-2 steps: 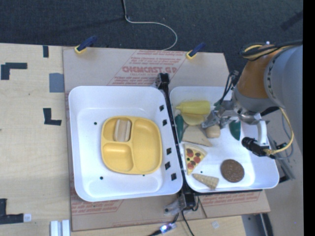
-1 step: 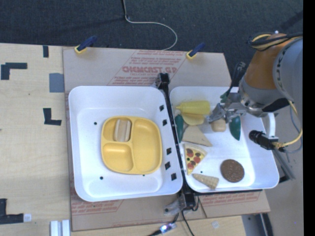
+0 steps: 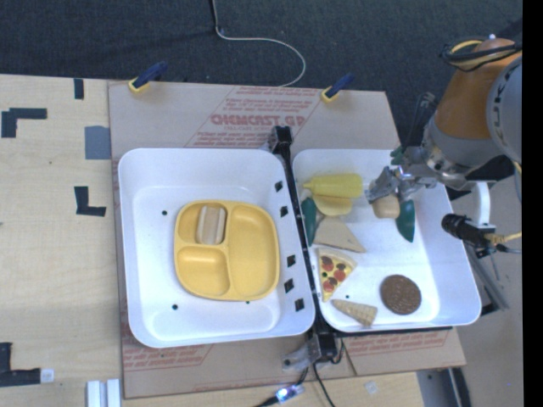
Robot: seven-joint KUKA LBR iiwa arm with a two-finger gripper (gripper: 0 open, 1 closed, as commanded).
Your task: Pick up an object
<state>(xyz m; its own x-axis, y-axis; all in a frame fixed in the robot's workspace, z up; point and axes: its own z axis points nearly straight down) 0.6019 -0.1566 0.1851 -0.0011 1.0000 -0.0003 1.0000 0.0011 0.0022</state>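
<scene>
A small tan, rounded lump of toy food (image 3: 386, 207) is seen right at the tips of the grey two-finger gripper (image 3: 383, 192), in the upper middle of the right white bin (image 3: 458, 299). Its top is covered by the metal fingers, so its full shape cannot be made out, and whether it is truly pinched between them or merely lies beneath them cannot be told; how far the gripper is parted is likewise not shown. The lump's visible part is pale brown, smooth and roughly oval.

Just to the gripper's right, a dark green pointed piece (image 3: 407, 219) is partly hidden by the wrist. Just to its left a yellow block-shaped piece (image 3: 333, 186) lies, with a second dark green piece (image 3: 309, 219) beyond it against the bin's dividing wall. Below the gripper a pale beige wedge (image 3: 341, 236) is found, then a toy pizza slice with red dots (image 3: 333, 271), a tan cone-shaped piece (image 3: 355, 311) and a round brown cookie (image 3: 400, 294) nearer the front edge.

Well to the gripper's left, the left white bin (image 3: 144, 185) holds a yellow compartment plate (image 3: 246, 257), in whose upper-left compartment a beige oblong piece (image 3: 210, 224) rests.

The grey arm with its orange band (image 3: 467, 100) is cut off at the frame's right.
</scene>
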